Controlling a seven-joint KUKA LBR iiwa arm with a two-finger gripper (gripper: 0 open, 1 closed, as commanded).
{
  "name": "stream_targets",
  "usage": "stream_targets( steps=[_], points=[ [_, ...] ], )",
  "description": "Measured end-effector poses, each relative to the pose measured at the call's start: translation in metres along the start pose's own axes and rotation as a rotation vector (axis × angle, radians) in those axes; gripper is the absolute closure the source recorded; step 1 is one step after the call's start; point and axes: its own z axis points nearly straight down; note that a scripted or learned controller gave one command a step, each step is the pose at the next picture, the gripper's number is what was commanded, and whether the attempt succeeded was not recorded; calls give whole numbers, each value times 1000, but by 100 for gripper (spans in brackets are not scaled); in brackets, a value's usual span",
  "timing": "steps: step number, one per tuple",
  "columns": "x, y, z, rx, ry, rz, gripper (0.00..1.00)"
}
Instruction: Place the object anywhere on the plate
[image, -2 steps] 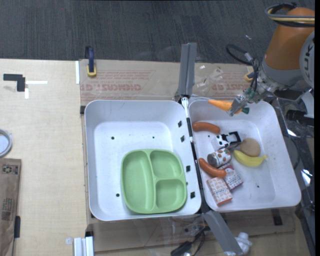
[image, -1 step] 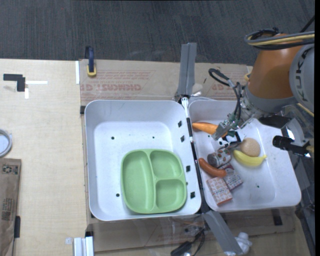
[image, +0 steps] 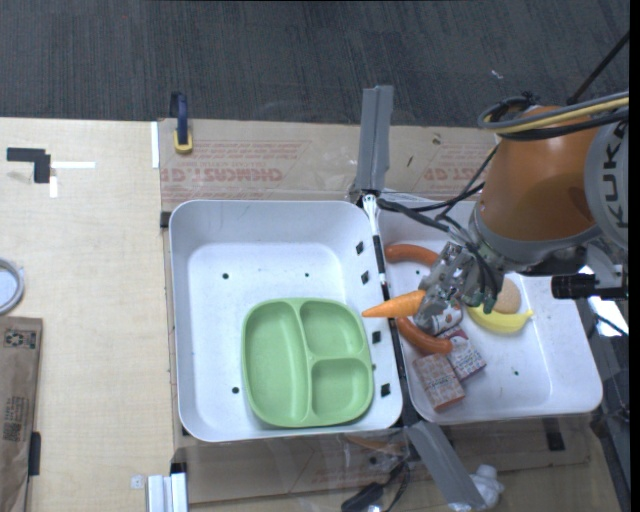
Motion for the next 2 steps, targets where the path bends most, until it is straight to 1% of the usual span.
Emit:
stream_targets(
  steps=[1,2],
  points=[
    [61,98,1,1,0,18,100],
    [61,97,1,1,0,19,0]
  ],
)
